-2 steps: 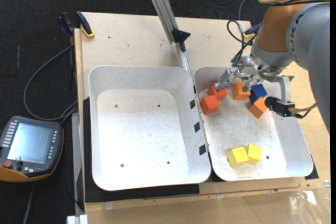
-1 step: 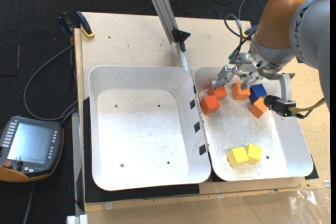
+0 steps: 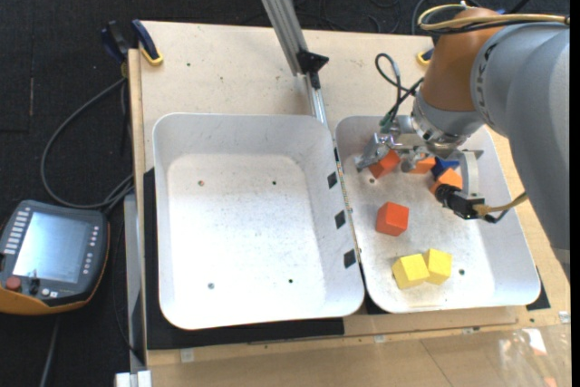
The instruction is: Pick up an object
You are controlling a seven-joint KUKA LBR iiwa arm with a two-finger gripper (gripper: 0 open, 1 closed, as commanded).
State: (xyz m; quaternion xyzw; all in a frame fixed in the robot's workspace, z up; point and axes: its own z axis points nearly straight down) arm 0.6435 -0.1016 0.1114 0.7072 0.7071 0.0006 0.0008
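Observation:
My gripper (image 3: 391,155) is low in the right bin (image 3: 507,281), near its back left part. A small orange block (image 3: 386,164) lies right at the gripper's tip, partly covered by it. I cannot tell whether it is held. Just to the right, under the wrist, sit another orange piece (image 3: 424,164), a blue piece (image 3: 445,166) and a further orange piece (image 3: 449,183). A red-orange cube (image 3: 391,218) lies in the middle of the bin, apart from the gripper. Two yellow blocks (image 3: 410,270) (image 3: 439,265) lie side by side near the bin's front.
The left bin (image 3: 181,131) stands beside the right one, with a shared rim between them. A slanted metal rail (image 3: 276,4) runs from the top down to the bins' back edge. A black cable (image 3: 471,206) hangs off the wrist over the right bin.

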